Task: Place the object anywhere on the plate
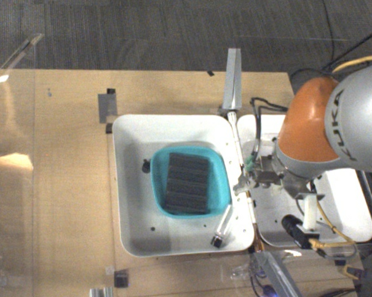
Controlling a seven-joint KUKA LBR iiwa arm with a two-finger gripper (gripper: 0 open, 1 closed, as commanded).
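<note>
My tool [248, 173] sits at the right of the frame's middle, over the seam where the two white bins meet, hanging below the orange band [305, 127] and grey body of my arm [357, 119]. My wrist hides most of it from above, so I cannot tell how it stands or whether anything is in it. Small metal and green parts of it show just beside the left bin's right wall.

Directly left of my tool is the left bin [129, 196], white and shallow, set in the middle of the frame. In it rests a teal plate [158, 189] with rounded corners, and on the plate lies a dark ribbed block [187, 183], tilted slightly, covering most of the plate's middle. Near the bin's lower right corner lies a small clear tube with a dark cap [221, 230], off the plate and just beside its lower right edge. A small dark speck [145, 167] sits by the plate's upper left rim.

The right bin [354, 199] lies under my arm, mostly hidden. Cables [328, 231] trail along its lower part. Both bins rest on the pale wooden bench [52, 181].
</note>
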